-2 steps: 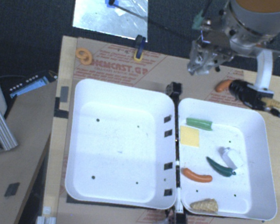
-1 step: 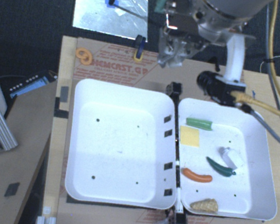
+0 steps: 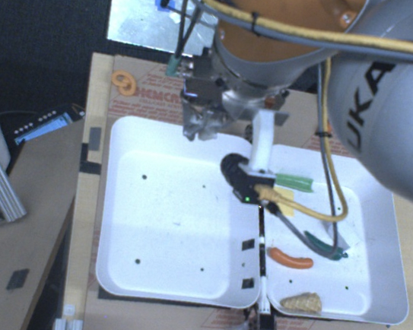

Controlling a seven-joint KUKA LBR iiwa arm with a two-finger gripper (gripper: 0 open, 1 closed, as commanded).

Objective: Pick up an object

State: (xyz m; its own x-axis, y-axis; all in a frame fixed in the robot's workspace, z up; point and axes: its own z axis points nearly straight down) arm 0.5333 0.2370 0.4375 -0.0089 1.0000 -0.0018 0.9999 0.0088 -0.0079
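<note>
The gripper (image 3: 201, 125) hangs at twelve o'clock over the left bin (image 3: 111, 261). Whether its fingers are spread I cannot tell. A sausage (image 3: 290, 259) lies in the right bin (image 3: 389, 257) at five o'clock.

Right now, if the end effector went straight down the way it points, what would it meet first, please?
Probably the back rim of the left bin, since the end effector hangs over that edge; depth is hard to judge from this view.

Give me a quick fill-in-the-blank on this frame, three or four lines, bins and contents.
1. The orange sausage-shaped item lies in the ____ bin as the camera sees it.
2. The green stick lies ____ the orange item in the view.
3. The tan lump sits near that bin's ____ edge.

Missing words: right; above; bottom
</note>
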